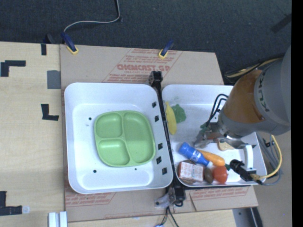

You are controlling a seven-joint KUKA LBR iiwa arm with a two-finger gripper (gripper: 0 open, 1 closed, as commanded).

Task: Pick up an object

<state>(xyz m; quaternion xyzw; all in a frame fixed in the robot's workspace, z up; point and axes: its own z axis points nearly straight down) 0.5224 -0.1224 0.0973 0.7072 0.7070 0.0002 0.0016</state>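
— Where is the arm?

— It reaches in from the right, over the right bin [239, 186]. The gripper [207, 137] hangs low above the middle of that bin, near the heap of objects at its near side.

— How do the fingers stand?

— I cannot tell. They are dark and small against the clutter, and nothing shows plainly between them.

— What lies there to pick up?

— A blue bottle [193, 153] with a white cap end lies slantwise, just below the gripper. An orange carrot [213, 157] lies beside it, touching or nearly so. Nearer the front wall sit a brown-and-white box [191, 172] and a red tomato [220, 174], close together. A pale beige piece [226, 145] rests to the right of the gripper.

— And further back?

— A yellow banana [170, 118] lies along the left wall of the right bin, with a green leafy thing [179, 112] just beside it.

— The other bin?

— The left bin [75, 141] holds a light green divided plate [125, 138], three compartments, lying flat.
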